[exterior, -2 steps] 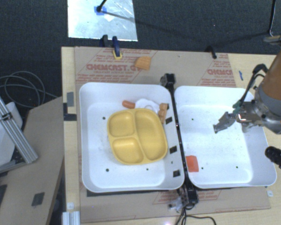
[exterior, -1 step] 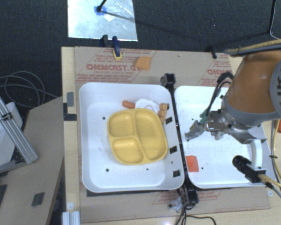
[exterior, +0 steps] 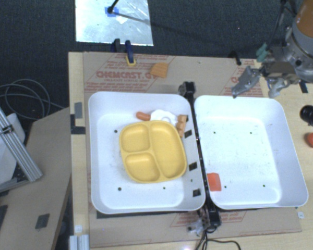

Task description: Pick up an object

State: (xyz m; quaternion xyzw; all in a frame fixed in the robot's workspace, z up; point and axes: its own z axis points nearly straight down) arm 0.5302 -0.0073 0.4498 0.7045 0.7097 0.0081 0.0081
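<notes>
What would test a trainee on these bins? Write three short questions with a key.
1. Which bin holds the yellow divided plate?
2. True or false: the gripper has the plate between its fingers.
3. Where does the orange block lie in the right bin?

Key:
1. The left bin.
2. False. The gripper hangs by the right bin's far edge with open fingers and nothing between them.
3. In its near left corner, by the divide between the bins.

Yellow divided plate flat in left bin; orange block in right.
</notes>
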